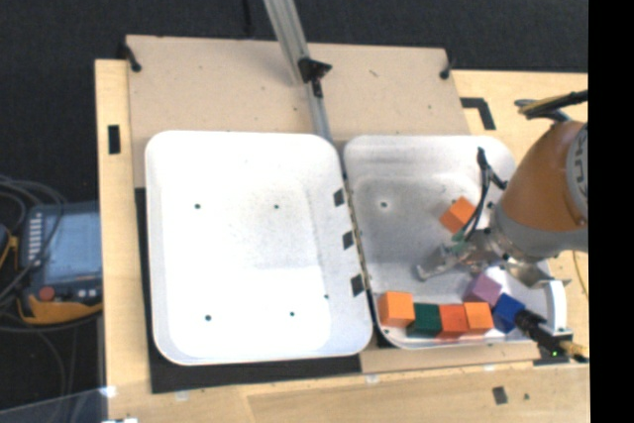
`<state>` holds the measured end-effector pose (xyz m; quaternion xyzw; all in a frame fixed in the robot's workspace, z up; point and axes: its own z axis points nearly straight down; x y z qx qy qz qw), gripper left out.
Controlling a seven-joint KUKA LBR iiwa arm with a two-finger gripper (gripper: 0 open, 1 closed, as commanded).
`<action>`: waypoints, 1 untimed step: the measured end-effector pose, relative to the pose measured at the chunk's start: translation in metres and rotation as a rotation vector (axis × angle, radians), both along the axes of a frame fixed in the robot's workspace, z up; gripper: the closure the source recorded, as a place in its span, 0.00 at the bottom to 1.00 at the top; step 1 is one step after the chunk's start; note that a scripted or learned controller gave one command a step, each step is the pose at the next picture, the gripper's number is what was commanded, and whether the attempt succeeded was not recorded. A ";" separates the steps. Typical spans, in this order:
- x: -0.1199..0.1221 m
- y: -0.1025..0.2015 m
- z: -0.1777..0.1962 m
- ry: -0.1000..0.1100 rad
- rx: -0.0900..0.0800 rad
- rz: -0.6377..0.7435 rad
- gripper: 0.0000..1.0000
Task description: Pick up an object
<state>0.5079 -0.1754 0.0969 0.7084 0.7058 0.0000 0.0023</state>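
A: So, camera view: your gripper (433,264) sits low in the right bin (396,163), grey fingers on the floor.
B: Holding anything?
A: Can't tell how far it's open; nothing visible between the fingers.
B: Target?
A: Orange block (458,214), small, tilted, just above the gripper, apart from the row of blocks (438,314) along the near wall.

All the blocks lie in the right bin (396,163). Along its near wall runs a row: an orange block (398,308), a green block (427,319), a second orange block (454,319), a third orange block (478,315), and a blue block (506,311). A purple block (485,288) sits just behind them. A fourth orange block (458,214) lies apart, farther back.
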 end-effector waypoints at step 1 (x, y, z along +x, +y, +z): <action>0.001 -0.001 0.013 -0.005 0.001 -0.009 1.00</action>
